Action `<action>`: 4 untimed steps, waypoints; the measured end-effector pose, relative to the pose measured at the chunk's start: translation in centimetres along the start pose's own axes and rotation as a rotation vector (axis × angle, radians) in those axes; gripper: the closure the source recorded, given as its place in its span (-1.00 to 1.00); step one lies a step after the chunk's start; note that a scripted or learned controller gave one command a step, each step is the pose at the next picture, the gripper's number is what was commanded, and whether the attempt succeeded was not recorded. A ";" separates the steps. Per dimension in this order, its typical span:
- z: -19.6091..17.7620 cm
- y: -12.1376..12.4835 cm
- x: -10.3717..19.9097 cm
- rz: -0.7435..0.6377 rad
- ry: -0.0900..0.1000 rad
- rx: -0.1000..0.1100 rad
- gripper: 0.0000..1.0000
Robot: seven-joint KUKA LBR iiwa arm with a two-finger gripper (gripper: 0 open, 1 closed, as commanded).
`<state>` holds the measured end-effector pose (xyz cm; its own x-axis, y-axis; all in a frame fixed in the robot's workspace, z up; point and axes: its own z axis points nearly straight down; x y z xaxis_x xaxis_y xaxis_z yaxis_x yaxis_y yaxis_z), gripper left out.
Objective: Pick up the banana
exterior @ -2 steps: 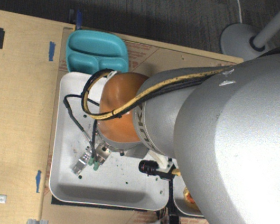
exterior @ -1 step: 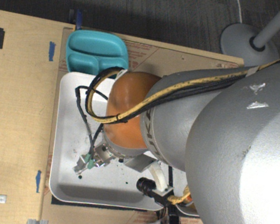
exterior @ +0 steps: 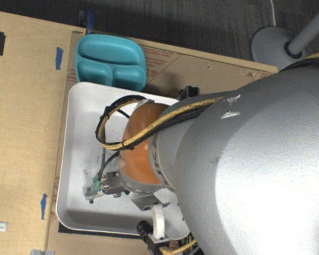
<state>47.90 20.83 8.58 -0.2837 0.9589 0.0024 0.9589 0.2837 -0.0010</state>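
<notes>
My grey arm reaches in from the right and covers most of the white bin (exterior: 77, 146). The orange band (exterior: 141, 145) above the wrist sits over the bin's middle, with black and yellow cables looping to its left. Below the band, the gripper (exterior: 98, 191) points down toward the bin's floor near the lower left part. The wrist hides whatever lies directly beneath it, and I cannot make out anything held.
A teal moulded tray (exterior: 111, 60) lies just beyond the bin's far edge. The cardboard bench top (exterior: 12, 128) stretches to the left with black marks and blue tape tabs. A round grey stand base (exterior: 274, 46) sits on the dark floor at the upper right.
</notes>
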 end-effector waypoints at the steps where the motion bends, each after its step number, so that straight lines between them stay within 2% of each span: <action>1: -1.1 0.1 0.2 -0.003 0.002 -0.003 1.00; 2: -5.9 1.2 0.5 0.508 -0.002 0.000 1.00; 3: 0.0 0.5 1.5 0.097 -0.001 -0.003 1.00; 4: -1.0 0.6 1.6 0.098 -0.001 -0.002 1.00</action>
<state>47.98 22.50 9.59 -0.1888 0.9820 0.0015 0.9820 0.1888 0.0010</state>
